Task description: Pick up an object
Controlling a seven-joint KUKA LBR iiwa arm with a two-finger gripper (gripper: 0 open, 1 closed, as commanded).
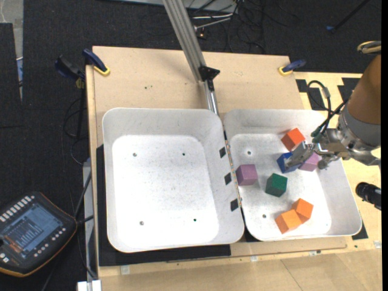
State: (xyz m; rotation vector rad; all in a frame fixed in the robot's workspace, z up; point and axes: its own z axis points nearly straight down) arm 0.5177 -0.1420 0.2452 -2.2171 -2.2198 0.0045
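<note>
Several small blocks lie in the right bin (339,223). An orange block (293,137) sits at the back, a blue block (285,162) just below it, and a pale purple block (309,162) beside the blue one. A purple cube (246,174) lies near the bin's left wall, a dark green cube (276,184) in the middle, and two orange blocks (294,214) touch each other at the front. My gripper (301,157) hangs low over the blue and pale purple blocks; its grey body hides the spot where it meets them.
The left bin (121,132) stands beside the right one, with a divider ridge between them. A slanted metal pole (185,29) rises from the back of the bench. A teach pendant (30,232) lies off the bench at the lower left.
</note>
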